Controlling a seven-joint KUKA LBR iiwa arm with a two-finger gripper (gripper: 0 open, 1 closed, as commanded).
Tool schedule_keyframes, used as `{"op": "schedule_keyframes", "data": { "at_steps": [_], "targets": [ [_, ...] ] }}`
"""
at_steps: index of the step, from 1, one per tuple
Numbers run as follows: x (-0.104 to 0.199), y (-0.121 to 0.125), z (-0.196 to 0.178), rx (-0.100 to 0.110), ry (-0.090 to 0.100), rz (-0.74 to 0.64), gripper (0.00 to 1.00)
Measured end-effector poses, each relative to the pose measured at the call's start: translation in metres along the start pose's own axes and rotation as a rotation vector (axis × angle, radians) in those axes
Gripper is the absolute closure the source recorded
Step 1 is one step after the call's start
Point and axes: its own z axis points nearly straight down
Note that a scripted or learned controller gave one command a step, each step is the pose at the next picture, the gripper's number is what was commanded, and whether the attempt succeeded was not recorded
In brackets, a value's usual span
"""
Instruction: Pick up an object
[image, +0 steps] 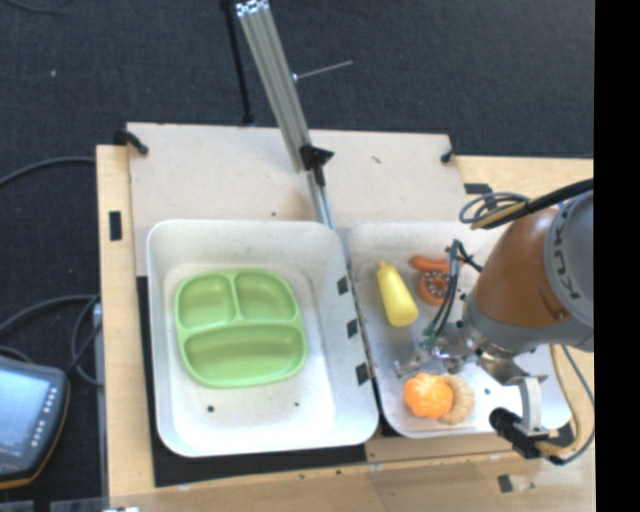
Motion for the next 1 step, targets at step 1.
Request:
{"op": "schedule_keyframes", "data": {
  "at_steps": [1],
  "targets": [
    [-0.1012,0.0258,0.0242,-0.010,-0.003,-0.001,0.00]
  ]
}}
